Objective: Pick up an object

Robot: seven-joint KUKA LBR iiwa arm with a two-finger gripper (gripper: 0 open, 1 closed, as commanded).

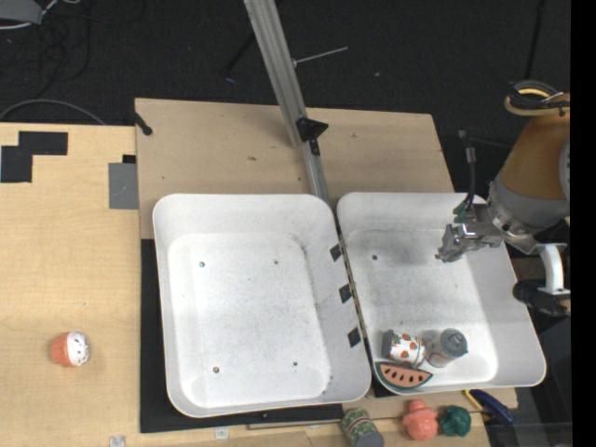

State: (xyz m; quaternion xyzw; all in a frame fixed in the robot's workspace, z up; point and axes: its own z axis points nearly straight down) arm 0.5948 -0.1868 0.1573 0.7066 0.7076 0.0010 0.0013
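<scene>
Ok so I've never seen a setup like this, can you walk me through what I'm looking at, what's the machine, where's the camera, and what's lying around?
One camera looks down at a slant on a wooden bench with two shallow white trays. The grey and orange shape at the right is a robot arm; its gripper hangs over the upper part of the right bin, with nothing visibly in it. I cannot tell whether it is open. At that bin's near edge lie a small white and red toy, a grey round piece and a watermelon slice toy. The left bin sits beside it. In front of the bins are a pink toy, a green one and a small can. A red and white ball rests far left.
</scene>
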